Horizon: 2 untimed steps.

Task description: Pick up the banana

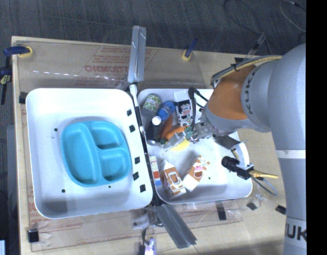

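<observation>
Gripper (191, 133) low in the right bin (227, 187), just above the banana (180, 145). Can't tell whether open or closed. Blue tray (94, 152) in the left bin (41, 158).

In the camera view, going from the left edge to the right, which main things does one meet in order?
Blue clamp → left white bin → blue divided tray → right white bin holding the clutter → grey arm.

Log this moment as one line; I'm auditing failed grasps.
arm: over right bin | gripper: low amid clutter | banana: beside gripper, grasp unconfirmed | left bin: blue tray
</observation>
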Tool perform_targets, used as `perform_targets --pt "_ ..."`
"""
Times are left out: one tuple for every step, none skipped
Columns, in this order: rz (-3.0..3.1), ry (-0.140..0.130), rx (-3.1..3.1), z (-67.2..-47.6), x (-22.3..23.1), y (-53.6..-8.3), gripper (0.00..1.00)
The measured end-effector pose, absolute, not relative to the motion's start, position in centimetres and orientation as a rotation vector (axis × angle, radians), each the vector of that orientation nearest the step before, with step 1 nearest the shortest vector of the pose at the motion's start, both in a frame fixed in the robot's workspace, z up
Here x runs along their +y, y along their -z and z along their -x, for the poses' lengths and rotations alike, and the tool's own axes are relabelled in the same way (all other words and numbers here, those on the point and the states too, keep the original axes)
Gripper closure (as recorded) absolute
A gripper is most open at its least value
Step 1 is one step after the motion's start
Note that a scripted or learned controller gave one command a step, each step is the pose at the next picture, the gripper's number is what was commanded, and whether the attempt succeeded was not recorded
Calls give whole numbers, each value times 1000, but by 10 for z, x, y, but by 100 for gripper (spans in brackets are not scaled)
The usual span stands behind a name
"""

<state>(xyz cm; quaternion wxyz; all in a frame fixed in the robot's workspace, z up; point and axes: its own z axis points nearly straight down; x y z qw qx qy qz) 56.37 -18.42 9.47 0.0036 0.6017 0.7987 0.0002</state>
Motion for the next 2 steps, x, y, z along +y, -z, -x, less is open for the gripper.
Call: perform_targets --pt "-1883 4 2509 -563 -185 -103 100" --pt "-2305 6 2143 -578 -149 -131 100"
